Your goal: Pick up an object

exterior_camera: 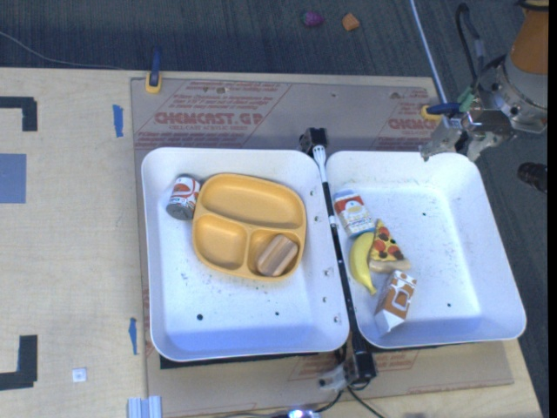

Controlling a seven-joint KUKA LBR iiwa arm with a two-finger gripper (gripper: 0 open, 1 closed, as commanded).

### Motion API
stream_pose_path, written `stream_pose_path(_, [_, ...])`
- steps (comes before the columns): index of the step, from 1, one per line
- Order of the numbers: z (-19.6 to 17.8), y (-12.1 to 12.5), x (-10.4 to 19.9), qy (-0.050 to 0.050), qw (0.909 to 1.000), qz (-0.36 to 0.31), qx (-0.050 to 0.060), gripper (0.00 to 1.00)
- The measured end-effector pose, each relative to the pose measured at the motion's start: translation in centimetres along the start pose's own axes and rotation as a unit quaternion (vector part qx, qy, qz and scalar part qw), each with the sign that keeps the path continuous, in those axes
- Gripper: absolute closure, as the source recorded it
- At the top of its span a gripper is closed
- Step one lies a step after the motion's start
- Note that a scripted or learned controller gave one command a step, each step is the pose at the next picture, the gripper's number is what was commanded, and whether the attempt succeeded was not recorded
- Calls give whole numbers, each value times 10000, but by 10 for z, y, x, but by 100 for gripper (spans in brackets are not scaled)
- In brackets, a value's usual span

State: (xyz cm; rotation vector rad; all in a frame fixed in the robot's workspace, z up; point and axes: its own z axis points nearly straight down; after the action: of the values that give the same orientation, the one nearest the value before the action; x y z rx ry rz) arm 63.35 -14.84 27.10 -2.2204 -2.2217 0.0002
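Observation:
In the right bin [452, 233], along its left wall, lie a red-and-white small carton [351, 212], a yellow banana [361, 265], a toy pizza slice [386, 246] and a brown-and-white carton [398, 298]. My gripper [452, 149] hovers over the far right corner of this bin, well away from those objects. It is open, and nothing sits between its fingers. The orange band of the arm [533, 37] is at the top right.
The left bin [174, 312] holds a yellow divided plate [248, 207] with a brown bun [277, 255] in its near right compartment. A small can [182, 197] lies beside the plate's far left. A black clamp [313, 139] joins the bins at the back.

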Motion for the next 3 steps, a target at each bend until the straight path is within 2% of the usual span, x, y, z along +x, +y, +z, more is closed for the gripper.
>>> stream_pose_path(1, [156,-4,5,2,10000,6,12,0])
stream_pose_path(2, [182,-54,43,-27,10000,10,-62,0])
stream_pose_path(3, [171,-53,40,-57,9999,20,-96,100])
